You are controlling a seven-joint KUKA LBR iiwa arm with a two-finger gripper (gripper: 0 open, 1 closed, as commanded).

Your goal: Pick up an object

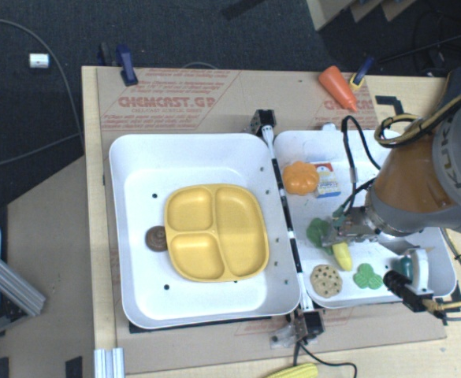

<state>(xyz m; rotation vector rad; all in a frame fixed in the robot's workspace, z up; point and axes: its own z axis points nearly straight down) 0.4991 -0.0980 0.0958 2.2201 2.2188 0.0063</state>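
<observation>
One small yellow corn piece [341, 255] lies under jaws whose state I cannot tell

The right bin [309, 144] holds the small things. An orange ball-like fruit [300, 178] lies at its far left, touching a small white carton [327, 181] on its right. Nearer, a dark green leafy piece [317, 232] sits beside a yellow corn-like piece [341, 255]. At the near edge lie a speckled cookie [325, 280] and a bright green lump [366, 276].
</observation>
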